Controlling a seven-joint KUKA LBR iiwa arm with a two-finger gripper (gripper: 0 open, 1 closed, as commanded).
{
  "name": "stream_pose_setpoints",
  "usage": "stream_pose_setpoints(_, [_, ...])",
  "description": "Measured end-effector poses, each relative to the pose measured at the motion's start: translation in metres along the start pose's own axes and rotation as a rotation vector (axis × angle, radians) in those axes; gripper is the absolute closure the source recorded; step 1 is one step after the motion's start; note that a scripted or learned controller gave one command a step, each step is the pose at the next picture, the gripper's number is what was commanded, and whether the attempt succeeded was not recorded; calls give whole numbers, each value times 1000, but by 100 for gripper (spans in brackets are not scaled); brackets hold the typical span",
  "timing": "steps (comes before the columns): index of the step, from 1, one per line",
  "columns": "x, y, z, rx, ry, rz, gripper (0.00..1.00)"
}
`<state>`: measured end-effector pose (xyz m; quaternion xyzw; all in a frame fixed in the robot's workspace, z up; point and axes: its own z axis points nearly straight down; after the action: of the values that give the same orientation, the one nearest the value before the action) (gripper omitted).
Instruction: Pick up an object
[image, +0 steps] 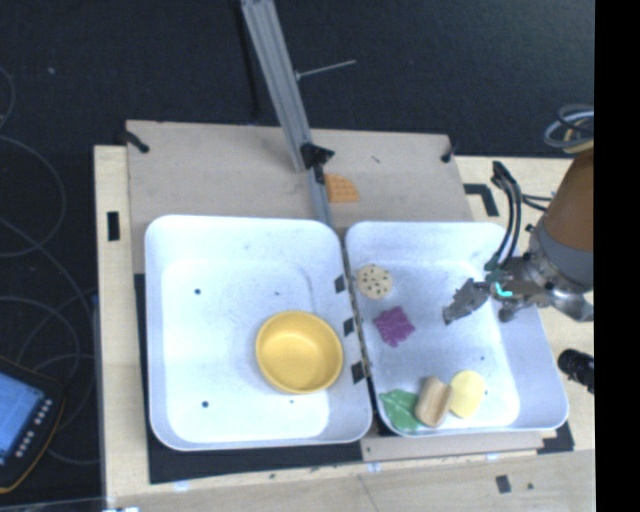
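The arm (565, 225) reaches in over the right bin (520, 395), its jaws hanging slightly parted, holding nothing.

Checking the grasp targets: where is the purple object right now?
The purple object lies in the right bin, near its left wall, just below the round cookie and left of the tool.

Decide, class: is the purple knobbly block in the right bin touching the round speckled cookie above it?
Apart. The camera view shows a strip of white bin floor between the purple knobbly block and the round speckled cookie.
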<state>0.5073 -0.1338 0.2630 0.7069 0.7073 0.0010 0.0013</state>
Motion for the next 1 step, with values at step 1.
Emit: stream_pose_setpoints(1, [5, 8, 53, 6, -1, 4, 0])
